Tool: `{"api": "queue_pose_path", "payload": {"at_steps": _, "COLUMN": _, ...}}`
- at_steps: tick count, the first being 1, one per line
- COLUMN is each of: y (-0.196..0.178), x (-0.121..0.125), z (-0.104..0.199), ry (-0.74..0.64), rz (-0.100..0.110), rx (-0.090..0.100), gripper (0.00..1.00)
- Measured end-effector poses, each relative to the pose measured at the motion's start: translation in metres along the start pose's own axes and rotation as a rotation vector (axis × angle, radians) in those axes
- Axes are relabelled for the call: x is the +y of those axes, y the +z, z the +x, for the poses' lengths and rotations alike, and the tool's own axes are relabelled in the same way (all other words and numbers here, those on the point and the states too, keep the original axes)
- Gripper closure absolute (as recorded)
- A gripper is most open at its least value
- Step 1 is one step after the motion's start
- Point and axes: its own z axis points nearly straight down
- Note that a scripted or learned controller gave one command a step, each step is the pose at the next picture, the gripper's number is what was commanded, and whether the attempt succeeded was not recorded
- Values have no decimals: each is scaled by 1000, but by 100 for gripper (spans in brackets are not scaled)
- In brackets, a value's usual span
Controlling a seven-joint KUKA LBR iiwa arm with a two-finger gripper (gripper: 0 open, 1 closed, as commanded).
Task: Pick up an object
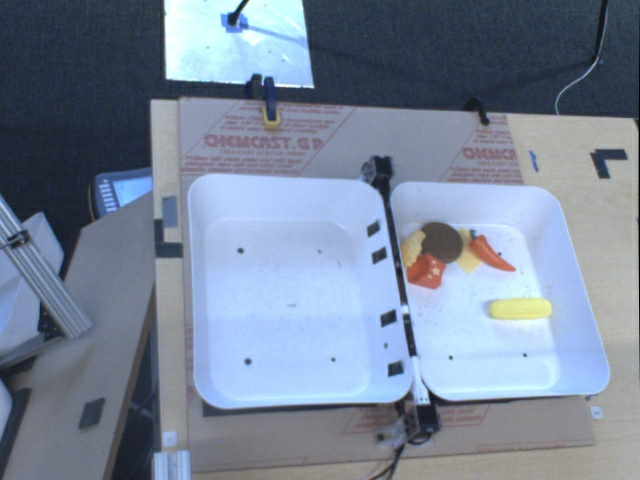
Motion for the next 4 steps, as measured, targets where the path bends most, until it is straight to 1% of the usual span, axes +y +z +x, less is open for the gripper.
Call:
{"api": "queue_pose_path", "payload": {"at_steps": 1, "y": 0, "x": 0, "z": 0, "ry": 1, "rz": 1, "rx": 0, "gripper": 0}}
{"api": "queue_pose_path", "payload": {"at_steps": 3, "y": -115, "x": 0, "z": 9, "ry": 4, "rz": -1, "rx": 1, "gripper": 0}}
{"api": "queue_pose_path", "payload": {"at_steps": 4, "y": -111, "x": 0, "z": 13, "ry": 6, "rz": 5, "rx": 2, "gripper": 0}}
